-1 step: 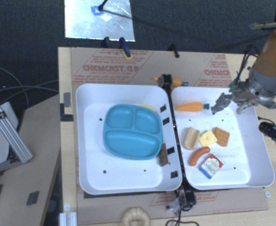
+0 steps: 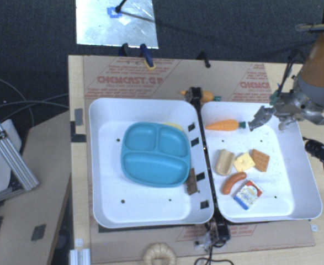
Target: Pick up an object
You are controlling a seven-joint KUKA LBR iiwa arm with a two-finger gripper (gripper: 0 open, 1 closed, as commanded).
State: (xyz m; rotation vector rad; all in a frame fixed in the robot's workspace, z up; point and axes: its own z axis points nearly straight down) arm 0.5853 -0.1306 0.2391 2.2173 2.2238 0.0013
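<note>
Two white bins sit side by side on the bench. The left bin (image 2: 104, 148) holds a blue divided plate (image 2: 155, 153), with a small brown piece (image 2: 192, 182) at its four o'clock. The right bin (image 2: 294, 200) holds the pickable items: a carrot (image 2: 222, 126) at about eleven o'clock, and lower down a tan roll (image 2: 223, 162), a yellow cheese block (image 2: 243, 162), a brown cracker (image 2: 260, 160), a sausage (image 2: 233, 182) and a small packet (image 2: 247, 194). The gripper (image 2: 266, 116) hangs at the bin's one o'clock, just beside the carrot's green end; whether its claw is wide or narrow, I cannot tell.
</note>
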